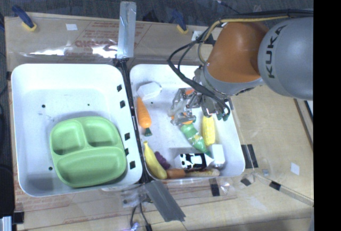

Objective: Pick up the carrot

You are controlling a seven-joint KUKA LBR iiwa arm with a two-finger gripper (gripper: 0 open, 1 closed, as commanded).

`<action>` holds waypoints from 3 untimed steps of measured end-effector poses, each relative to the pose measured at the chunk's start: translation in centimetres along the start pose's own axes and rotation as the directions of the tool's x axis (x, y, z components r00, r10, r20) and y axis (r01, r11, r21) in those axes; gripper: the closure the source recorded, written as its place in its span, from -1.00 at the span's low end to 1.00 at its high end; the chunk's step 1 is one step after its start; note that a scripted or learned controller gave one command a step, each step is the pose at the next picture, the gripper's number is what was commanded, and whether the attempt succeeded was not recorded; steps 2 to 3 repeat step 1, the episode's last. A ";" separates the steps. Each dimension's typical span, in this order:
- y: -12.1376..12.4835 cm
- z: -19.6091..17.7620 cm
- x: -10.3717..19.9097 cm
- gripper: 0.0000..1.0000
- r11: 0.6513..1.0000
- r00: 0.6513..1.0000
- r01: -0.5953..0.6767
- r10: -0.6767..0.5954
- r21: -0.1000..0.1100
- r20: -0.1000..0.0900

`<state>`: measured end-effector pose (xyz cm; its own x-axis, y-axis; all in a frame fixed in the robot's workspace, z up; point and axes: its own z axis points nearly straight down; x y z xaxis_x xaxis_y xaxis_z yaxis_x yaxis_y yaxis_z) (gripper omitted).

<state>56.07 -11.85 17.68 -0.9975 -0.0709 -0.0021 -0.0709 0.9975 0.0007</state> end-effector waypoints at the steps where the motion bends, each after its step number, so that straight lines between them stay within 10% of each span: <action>1: 7.3 -1.5 3.8 1.00 0.991 0.991 -0.137 0.137 -0.001 -0.002; 3: 7.3 -1.5 3.8 1.00 0.991 0.991 -0.137 0.137 -0.001 -0.002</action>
